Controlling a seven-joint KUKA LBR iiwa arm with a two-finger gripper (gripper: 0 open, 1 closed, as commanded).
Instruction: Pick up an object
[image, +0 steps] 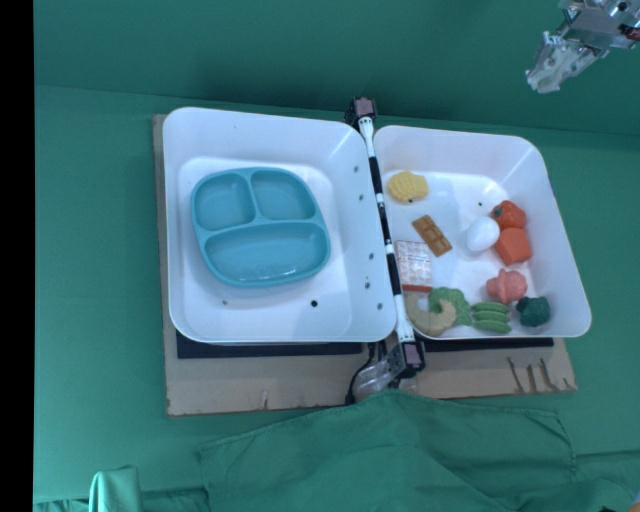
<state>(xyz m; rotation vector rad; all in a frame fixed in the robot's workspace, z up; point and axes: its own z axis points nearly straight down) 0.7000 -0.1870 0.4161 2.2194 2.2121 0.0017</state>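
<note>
White egg near right bin's right edge, long axis slanting toward the far right corner. One orange cracker, one pea pod, one broccoli. Left bin: one teal plate. Gripper beyond far right corner; jaw state unclear.

Seen from a single fixed camera set high above the bench and angled down at a slant, the left bin and right bin lie side by side mid-frame, with green cloth around them at moderate distance.
</note>
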